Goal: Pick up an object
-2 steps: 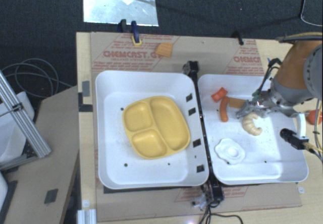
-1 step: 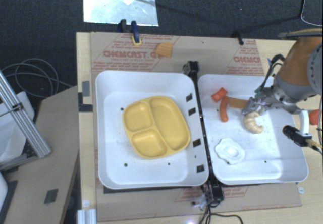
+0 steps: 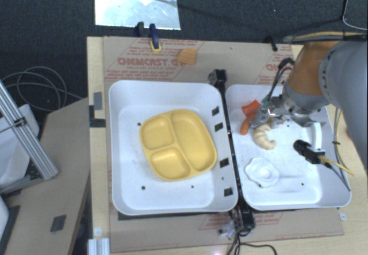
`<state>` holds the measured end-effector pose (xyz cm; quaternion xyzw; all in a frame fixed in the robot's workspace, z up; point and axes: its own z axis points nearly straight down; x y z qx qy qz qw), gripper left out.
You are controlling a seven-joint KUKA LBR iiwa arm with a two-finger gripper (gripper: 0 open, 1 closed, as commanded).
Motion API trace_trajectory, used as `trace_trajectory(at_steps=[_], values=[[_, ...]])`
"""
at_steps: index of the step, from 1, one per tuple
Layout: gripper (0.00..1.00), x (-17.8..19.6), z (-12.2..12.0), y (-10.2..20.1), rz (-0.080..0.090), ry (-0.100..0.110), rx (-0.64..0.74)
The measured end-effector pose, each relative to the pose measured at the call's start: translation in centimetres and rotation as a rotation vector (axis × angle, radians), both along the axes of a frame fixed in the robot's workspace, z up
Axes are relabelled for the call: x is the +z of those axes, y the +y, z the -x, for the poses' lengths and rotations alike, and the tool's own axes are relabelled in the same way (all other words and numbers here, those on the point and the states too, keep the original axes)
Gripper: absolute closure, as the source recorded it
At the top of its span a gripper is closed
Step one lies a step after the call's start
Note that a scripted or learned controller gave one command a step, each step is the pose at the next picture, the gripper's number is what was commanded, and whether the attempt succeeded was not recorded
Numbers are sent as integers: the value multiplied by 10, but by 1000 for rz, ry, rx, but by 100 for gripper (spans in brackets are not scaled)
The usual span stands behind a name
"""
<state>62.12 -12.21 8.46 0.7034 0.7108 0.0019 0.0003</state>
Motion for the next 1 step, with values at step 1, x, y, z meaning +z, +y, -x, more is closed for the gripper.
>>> trace_trajectory(at_steps=[1], values=[[100,107,42,71,-1,-7,1]])
